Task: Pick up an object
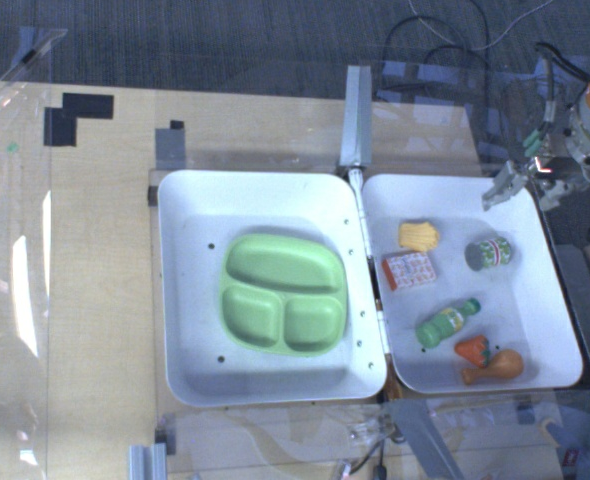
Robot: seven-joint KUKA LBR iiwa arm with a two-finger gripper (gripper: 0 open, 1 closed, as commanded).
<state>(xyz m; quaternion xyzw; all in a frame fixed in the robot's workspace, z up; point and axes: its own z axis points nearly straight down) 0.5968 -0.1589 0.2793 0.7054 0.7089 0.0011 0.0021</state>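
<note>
1. Objects unpicked: yellow lumpy toy, red-white checked packet, small grey-green can, green plastic bottle, orange-brown toy all lie in right white bin.
2. Gripper hangs over bin's far right corner w/ nothing in it; can't tell claw state.
3. I judge the pick not begun.

Grey metal fingers, pale grey wrist with thin cables and an orange patch above
</note>
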